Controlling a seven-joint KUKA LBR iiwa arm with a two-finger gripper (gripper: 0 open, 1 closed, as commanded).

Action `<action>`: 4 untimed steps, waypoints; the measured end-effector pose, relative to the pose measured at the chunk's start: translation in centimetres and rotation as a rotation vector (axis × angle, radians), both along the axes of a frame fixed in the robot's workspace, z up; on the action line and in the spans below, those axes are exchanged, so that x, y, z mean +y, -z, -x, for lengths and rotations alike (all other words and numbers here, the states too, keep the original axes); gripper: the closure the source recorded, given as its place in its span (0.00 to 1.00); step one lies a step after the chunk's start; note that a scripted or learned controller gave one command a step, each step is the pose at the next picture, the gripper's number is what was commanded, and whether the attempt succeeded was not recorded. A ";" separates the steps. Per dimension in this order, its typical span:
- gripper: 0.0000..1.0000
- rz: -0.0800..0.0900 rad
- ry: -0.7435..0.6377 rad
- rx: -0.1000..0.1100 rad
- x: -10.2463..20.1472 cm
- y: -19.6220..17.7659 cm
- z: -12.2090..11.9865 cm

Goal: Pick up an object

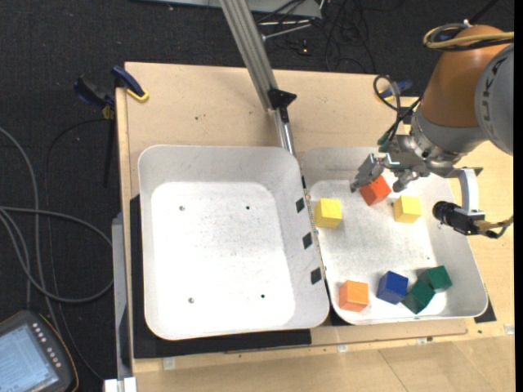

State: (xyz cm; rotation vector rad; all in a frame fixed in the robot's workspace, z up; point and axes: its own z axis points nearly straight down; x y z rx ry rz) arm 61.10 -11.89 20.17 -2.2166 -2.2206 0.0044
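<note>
**Gripper closed on a red-orange cube over the right bin**

Pale wooden bench top point(212, 104) on a dark carpeted floor carries two shallow white plastic bins side by side, and the right-hand white bin point(467, 256) serves as the landmark for everything below.

Reaching in from the right, the grey arm with its rounded orange band point(458, 72) bends down over the bin's far half. Its two-finger gripper point(377, 180) sits low there, and the small red-orange cube point(375, 190) shows between its dark fingers, which are drawn narrow against it.

Other blocks lie around inside the same bin. A yellow cube point(328, 212) rests near the bin's left wall, apart from the held cube. A second, paler yellow cube point(406, 208) lies just right of the gripper. Along the bin's near edge sit an orange cube point(354, 295), a blue cube point(392, 287) and two dark green cubes point(427, 287) that touch each other; the blue one is just beside them.

Left of the landmark bin stands the larger speckled white bin point(163, 219), its matte floor dotted with fine dark flecks. A slanted grey metal pole point(249, 43) crosses the bench beyond both bins. Blue-and-yellow clamps point(127, 84) grip the bench's far left corner.
</note>
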 end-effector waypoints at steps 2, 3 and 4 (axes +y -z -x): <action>0.00 0.001 0.002 0.001 -0.1 6.1 -0.1; 0.00 0.006 0.001 -0.026 -0.3 8.2 -0.8; 1.00 0.004 0.003 -0.028 -0.2 7.3 -0.8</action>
